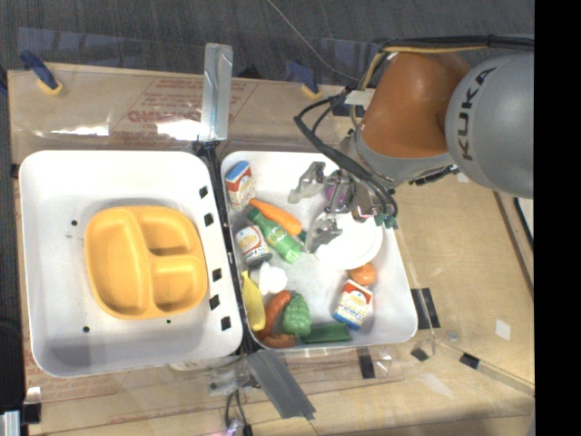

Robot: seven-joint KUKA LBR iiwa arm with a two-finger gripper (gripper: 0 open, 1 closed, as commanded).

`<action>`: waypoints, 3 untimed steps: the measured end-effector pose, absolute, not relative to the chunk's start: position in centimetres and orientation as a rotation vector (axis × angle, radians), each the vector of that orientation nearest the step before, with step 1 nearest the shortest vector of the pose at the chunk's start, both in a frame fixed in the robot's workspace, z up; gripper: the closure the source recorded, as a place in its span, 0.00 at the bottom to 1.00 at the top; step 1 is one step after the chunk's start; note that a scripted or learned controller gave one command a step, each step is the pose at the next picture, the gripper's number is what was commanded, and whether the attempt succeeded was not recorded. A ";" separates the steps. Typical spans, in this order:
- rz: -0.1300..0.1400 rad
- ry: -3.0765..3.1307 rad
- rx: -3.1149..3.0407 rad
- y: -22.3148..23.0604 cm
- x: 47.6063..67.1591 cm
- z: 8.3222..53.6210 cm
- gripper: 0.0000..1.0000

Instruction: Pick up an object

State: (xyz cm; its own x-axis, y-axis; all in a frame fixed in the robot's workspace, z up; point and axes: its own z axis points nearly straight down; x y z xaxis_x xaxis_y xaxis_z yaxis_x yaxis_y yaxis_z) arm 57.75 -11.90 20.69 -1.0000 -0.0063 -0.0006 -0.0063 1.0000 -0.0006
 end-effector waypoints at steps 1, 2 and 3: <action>0.001 3.139 -0.083 -11.0 59.2 9.1 0.00; 0.000 3.137 0.179 -10.4 57.2 9.2 0.00; -0.009 3.132 0.102 -9.7 63.8 9.5 0.00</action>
